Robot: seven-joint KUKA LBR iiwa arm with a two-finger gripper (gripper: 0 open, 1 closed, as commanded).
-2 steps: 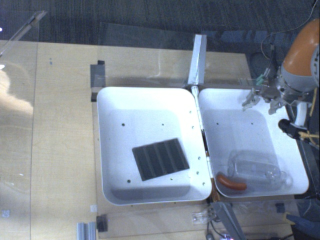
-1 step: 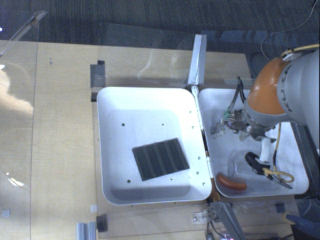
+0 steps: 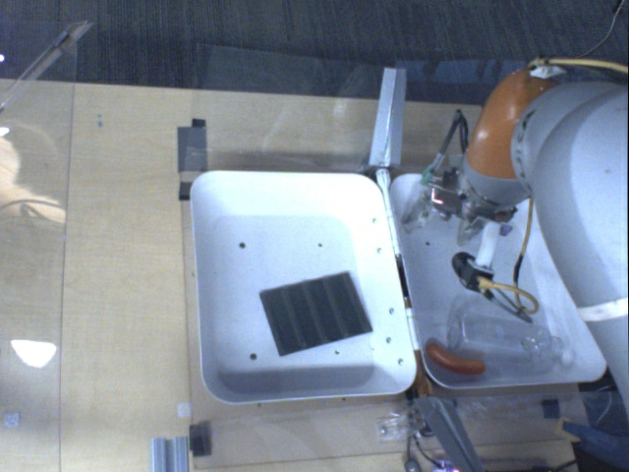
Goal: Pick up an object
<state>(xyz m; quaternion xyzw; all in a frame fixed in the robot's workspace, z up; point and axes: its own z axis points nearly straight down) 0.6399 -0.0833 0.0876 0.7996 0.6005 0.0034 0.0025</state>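
The gripper [image 3: 470, 222] hangs over the right bin [image 3: 590, 362] at right of frame, its claw state indiscernible. A red sausage-shaped object [image 3: 454, 359] lies at that bin's lower edge.

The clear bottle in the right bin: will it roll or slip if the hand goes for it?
Probably both. The clear bottle lies on its side, so a nudge may roll it toward the red sausage-shaped object. Its smooth, see-through wall looks slippery and likely light.
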